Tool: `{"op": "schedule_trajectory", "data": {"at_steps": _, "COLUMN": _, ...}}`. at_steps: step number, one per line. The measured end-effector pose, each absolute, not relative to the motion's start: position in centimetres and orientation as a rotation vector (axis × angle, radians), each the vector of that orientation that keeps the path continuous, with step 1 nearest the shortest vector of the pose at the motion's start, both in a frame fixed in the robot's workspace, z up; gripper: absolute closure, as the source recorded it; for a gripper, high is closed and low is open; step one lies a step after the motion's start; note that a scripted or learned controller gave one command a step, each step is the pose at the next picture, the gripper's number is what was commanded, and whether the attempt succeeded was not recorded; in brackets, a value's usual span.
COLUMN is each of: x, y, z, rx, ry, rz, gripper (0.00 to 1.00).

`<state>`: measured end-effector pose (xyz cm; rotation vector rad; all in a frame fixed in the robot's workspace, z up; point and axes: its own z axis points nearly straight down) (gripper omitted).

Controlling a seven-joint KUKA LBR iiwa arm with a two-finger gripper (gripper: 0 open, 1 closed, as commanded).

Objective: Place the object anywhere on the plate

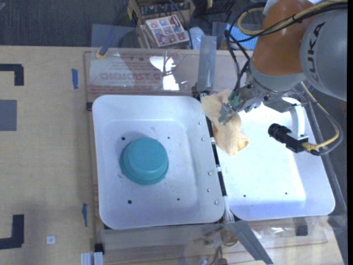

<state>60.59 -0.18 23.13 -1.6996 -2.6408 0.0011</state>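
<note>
The pincer [228, 111] is clamped on the cloth [229, 131] above the bins' divide; next, carry it left over the plate [144, 160].

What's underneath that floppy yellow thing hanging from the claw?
The yellow cloth hangs in the claw over the seam between the two white bins. Bin rims show on either side of it; the stretch directly beneath is covered. The teal plate sits apart, in the left bin.
</note>
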Motion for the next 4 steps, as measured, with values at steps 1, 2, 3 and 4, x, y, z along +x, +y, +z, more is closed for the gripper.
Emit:
{"op": "schedule_trajectory", "data": {"at_steps": 1, "x": 59.4, "y": 4.8, "z": 22.2, "rx": -1.14, "ry": -2.927, "rz": -0.001, "gripper": 1.0}}
{"op": "schedule_trajectory", "data": {"at_steps": 2, "x": 57.4, "y": 10.4, "z": 22.8, "rx": -0.535, "ry": -3.096, "rz": -0.002, "gripper": 1.0}}
{"op": "schedule_trajectory", "data": {"at_steps": 3, "x": 55.8, "y": 14.4, "z": 22.0, "rx": -0.006, "ry": -3.143, "rz": -0.003, "gripper": 1.0}}
{"op": "schedule_trajectory", "data": {"at_steps": 4, "x": 53.9, "y": 19.2, "z": 22.4, "rx": 0.0, "ry": -3.142, "rz": -0.003, "gripper": 1.0}}
